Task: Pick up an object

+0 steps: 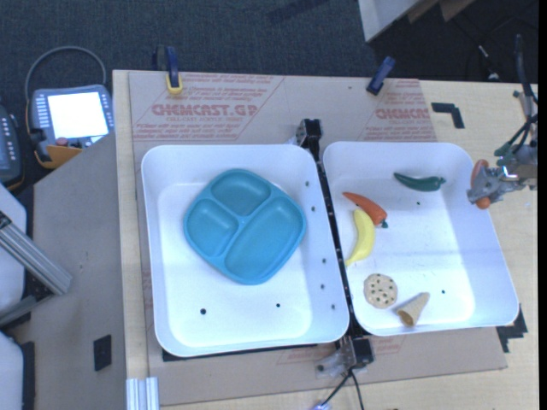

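While the gripper (489, 186) is seen at the right bin's (479, 229) far rim, its state cannot be told. Nothing has been lifted: green pepper (420, 180), carrot (365, 206), banana (362, 236), cookie (379, 290) remain inside.

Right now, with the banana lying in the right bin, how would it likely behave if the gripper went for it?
The banana is curved and smooth-looking, so it may pivot or slip between fingers. It looks like a light toy, probably stiff. Its top end seems to touch the orange pepper, which a push would likely nudge too.
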### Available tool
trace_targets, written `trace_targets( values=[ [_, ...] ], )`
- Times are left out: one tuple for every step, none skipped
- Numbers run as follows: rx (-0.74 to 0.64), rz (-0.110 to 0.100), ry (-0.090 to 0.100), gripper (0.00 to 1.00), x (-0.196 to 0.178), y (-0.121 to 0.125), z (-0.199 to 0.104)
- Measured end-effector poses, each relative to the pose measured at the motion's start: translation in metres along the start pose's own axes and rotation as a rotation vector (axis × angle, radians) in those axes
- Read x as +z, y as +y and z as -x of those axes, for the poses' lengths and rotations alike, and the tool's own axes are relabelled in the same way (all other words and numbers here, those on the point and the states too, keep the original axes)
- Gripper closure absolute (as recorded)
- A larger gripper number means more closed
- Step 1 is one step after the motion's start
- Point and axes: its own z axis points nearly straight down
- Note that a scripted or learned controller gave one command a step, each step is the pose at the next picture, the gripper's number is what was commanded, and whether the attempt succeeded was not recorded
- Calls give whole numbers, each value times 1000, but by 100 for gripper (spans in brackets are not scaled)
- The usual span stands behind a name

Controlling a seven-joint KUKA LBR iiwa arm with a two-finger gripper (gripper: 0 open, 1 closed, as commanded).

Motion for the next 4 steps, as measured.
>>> trace_targets(
  values=[
    [-5, -9, 7, 100, 12, 10, -56],
    [-5, -9, 6, 100, 7, 12, -116],
    [-2, -8, 6, 100, 16, 27, -169],
    [-5, -10, 6, 100, 14, 23, -227]
  ],
)
